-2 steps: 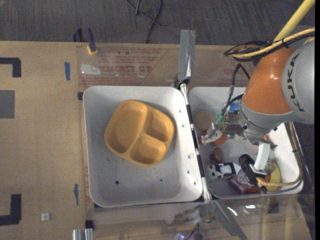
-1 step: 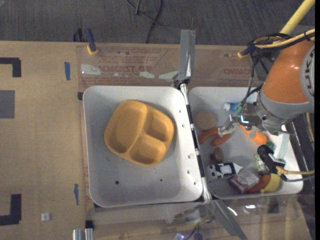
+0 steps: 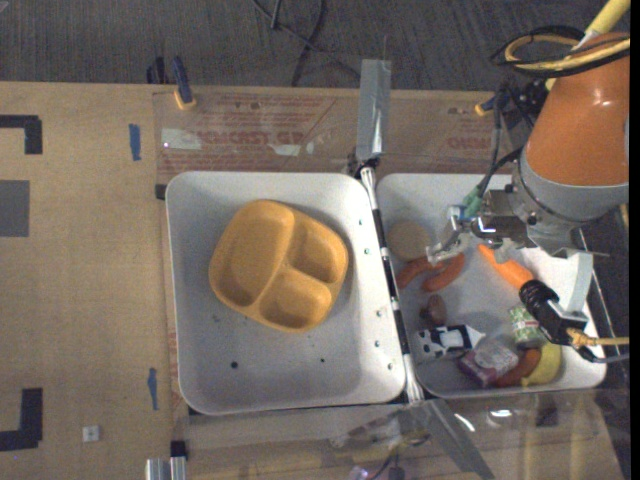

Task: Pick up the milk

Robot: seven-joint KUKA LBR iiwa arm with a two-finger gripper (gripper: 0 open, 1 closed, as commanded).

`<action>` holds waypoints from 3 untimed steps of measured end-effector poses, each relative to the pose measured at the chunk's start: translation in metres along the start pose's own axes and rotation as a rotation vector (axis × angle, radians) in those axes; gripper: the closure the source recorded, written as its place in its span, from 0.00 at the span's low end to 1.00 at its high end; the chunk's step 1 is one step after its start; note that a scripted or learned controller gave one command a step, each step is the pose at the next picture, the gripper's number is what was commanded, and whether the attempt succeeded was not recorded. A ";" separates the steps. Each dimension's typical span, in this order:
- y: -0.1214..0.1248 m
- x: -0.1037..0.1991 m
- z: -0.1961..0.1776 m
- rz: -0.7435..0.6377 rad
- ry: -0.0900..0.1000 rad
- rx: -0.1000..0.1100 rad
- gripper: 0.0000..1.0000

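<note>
Left bin (image 3: 200, 368): a yellow divided plate (image 3: 280, 264) is lying near its middle, leaving bare floor along every wall.

Right bin (image 3: 400, 193): a brown round item (image 3: 408, 236) is sitting by the left wall; a sausage (image 3: 432, 271) is lying just below it. The milk (image 3: 446, 340), a small black-and-white carton, is resting near the front-left corner, a dark item (image 3: 434, 311) just behind it. A carrot (image 3: 510, 268), wrapped packet (image 3: 492, 360) and banana (image 3: 545, 365) are crowding the front-right corner.

The gripper (image 3: 462, 226) is hovering over the sausage, well apart from the milk; whether clenched or released, I cannot tell.

Grey-orange arm (image 3: 580, 128) low; tool (image 3: 462, 230) downward
</note>
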State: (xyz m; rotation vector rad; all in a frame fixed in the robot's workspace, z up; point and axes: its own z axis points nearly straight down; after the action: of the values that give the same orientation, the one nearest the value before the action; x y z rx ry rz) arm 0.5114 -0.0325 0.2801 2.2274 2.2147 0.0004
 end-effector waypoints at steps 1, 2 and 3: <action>-0.033 0.009 0.096 -0.110 0.001 0.002 0.00; -0.032 -0.036 0.096 0.130 -0.001 0.001 0.00; 0.062 0.041 -0.001 0.364 -0.001 0.001 0.00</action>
State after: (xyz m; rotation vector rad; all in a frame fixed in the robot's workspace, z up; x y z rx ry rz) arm 0.5733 0.0085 0.2812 2.5914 1.7752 -0.0016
